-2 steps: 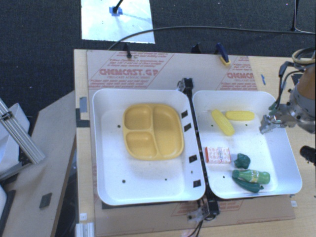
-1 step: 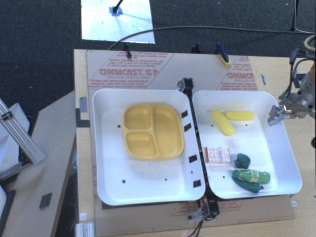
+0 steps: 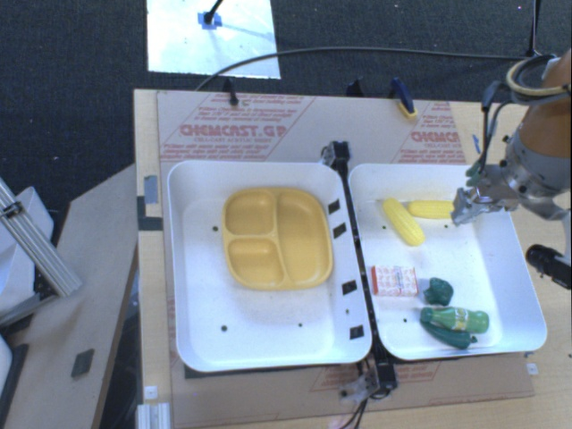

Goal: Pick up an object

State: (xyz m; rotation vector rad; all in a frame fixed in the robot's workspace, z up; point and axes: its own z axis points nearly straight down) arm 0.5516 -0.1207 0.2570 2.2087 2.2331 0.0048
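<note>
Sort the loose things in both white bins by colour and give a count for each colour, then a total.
Yellow: 3 (divided plastic plate, corn cob, banana-like piece)
Green: 2 (small dark lump, bottle-shaped toy)
Red and white: 1 (flat packet)
Total: 6

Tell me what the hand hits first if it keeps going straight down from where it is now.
Most likely the yellow piece at its right end, just beside the hand. Depth is unclear from this slanted view, so it may miss and reach the right bin floor.

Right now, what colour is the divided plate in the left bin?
Yellow; the divided plate shows best in the camera view, from above.
</note>
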